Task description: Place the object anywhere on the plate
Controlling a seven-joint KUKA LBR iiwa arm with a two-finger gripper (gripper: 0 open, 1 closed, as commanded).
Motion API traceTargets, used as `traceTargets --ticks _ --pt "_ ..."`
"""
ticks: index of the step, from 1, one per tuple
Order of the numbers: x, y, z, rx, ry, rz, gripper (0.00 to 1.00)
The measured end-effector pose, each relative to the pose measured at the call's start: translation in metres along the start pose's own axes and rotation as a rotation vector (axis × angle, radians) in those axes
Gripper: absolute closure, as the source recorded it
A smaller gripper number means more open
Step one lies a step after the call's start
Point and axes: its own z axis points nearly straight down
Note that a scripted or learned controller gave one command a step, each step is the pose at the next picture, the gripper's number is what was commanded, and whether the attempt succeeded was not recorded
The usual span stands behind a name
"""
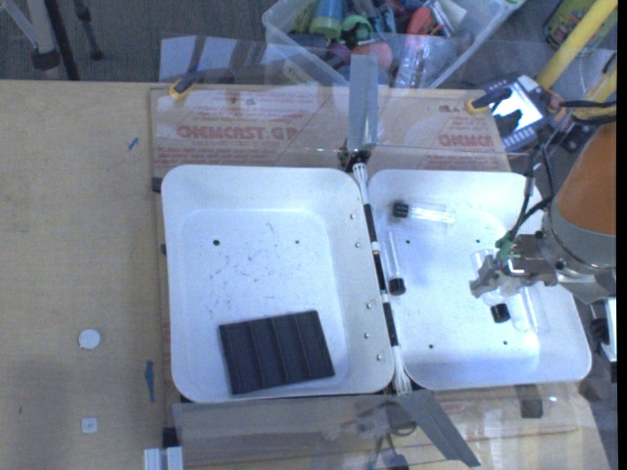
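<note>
A dark grey ribbed plate (276, 351) lies flat in the front part of the left bin (196, 213). Three clear tubes with black caps are in the right bin (441, 351). One tube (423, 211) lies near the back. A second tube (391, 264) rests along the bin's left wall. The third tube (509, 311) is at the right, its black cap toward the front. My gripper (495, 287) hangs low over the right bin, just above and beside that third tube. Nothing is seen held in it.
The arm's grey body and orange band (593, 204) fill the right edge over the right bin. A clear tub of colourful items (392, 18) stands behind the bins. Bare wooden bench (69, 262) stretches to the left.
</note>
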Motion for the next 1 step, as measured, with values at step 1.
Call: traceTargets --ticks 1 --pt "0.0355 0.0458 0.0351 0.0 -0.001 -0.106 1.0"
